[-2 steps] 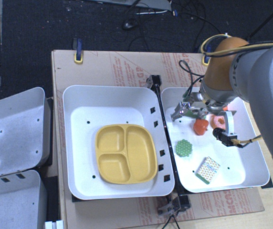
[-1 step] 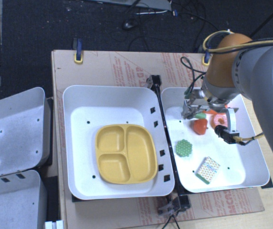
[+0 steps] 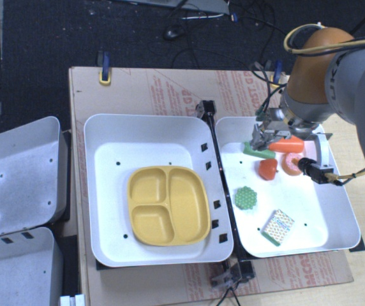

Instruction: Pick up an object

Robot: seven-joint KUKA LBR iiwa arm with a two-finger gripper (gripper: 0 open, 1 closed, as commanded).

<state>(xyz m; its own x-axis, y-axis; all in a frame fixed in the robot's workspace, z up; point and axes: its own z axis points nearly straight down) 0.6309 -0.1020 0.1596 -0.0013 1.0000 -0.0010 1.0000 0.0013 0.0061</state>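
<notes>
My gripper (image 3: 265,136) hangs low over the back of the right bin (image 3: 335,215), under the grey arm and its orange band (image 3: 313,62). Right beneath it lie a flat green piece (image 3: 258,151) and an orange carrot-like piece (image 3: 287,145), both partly hidden by the gripper. A red object (image 3: 268,169) and a pink ring (image 3: 291,164) sit just in front of them. Further forward are a round green bumpy object (image 3: 245,197) and a small patterned box (image 3: 278,226).
The left bin (image 3: 106,171) holds a yellow divided plate (image 3: 168,204). A black divider (image 3: 217,171) runs between the two bins. Cables trail from the wrist over the right bin's right rim (image 3: 326,174). Grey trays (image 3: 16,171) lie off the bench at the left.
</notes>
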